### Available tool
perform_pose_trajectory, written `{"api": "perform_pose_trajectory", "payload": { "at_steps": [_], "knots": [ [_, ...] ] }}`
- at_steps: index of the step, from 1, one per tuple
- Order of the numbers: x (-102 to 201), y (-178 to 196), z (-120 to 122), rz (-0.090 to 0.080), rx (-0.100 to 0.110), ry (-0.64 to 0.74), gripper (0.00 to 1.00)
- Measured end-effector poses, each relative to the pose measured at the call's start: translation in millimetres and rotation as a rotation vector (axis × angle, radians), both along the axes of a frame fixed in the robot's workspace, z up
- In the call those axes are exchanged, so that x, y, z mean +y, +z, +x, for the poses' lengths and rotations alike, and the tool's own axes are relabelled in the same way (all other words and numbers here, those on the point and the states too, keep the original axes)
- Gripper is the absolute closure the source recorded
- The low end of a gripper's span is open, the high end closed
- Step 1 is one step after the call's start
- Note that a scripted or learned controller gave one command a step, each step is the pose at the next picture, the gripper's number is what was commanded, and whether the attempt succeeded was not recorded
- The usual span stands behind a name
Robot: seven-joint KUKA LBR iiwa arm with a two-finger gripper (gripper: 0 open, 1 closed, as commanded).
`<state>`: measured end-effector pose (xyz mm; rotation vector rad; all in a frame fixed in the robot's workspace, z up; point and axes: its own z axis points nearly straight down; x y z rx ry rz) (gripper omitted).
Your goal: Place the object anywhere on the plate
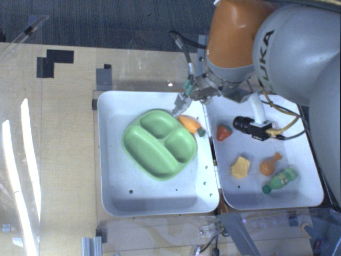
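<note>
Two shallow white bins sit side by side; the left bin [114, 196] carries a green three-compartment plastic plate [159, 143]. An orange carrot-shaped toy [189, 124] lies just beside the plate's far right edge, near the bin's right wall. Above it hangs the gripper [184, 103]; its jaw state cannot be told.

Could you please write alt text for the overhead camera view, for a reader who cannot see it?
A grey and orange robot arm reaches from the right, its gripper just above a green divided plate in the left white bin; an orange carrot lies at the plate's right rim. The right bin holds a strawberry, cheese wedge, orange drumstick and green bottle.
</note>
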<state>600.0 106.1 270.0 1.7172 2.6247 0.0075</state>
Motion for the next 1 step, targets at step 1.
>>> {"api": "perform_pose_trajectory", "payload": {
  "at_steps": [1],
  "knots": [
    [1.2, 11.9, 1.4, 0.001, -0.006, 0.007, 1.00]
  ]
}}
